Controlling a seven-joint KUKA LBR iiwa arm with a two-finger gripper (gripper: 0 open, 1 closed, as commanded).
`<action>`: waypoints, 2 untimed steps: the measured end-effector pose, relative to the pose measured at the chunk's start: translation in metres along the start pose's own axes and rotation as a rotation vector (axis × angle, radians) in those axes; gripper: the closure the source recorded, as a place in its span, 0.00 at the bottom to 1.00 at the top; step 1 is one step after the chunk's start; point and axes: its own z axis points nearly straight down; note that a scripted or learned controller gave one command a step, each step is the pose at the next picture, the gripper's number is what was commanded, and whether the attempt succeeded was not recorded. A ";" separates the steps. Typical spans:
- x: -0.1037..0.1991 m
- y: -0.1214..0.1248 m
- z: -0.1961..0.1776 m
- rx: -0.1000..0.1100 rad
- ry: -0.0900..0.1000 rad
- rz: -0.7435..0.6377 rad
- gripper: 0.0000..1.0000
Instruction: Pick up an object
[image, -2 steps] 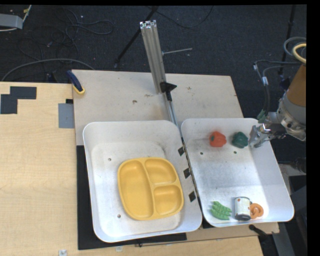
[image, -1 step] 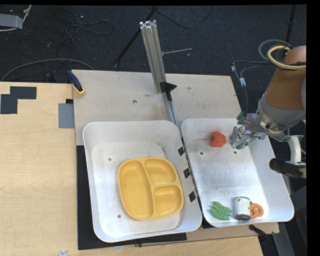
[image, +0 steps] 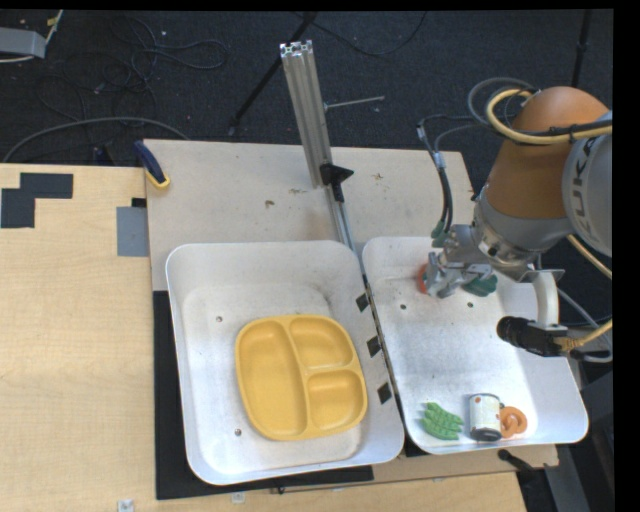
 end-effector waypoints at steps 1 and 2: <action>0.049 0.007 -0.005 -0.001 -0.001 0.000 1.00; 0.098 0.011 -0.008 -0.002 -0.001 0.000 1.00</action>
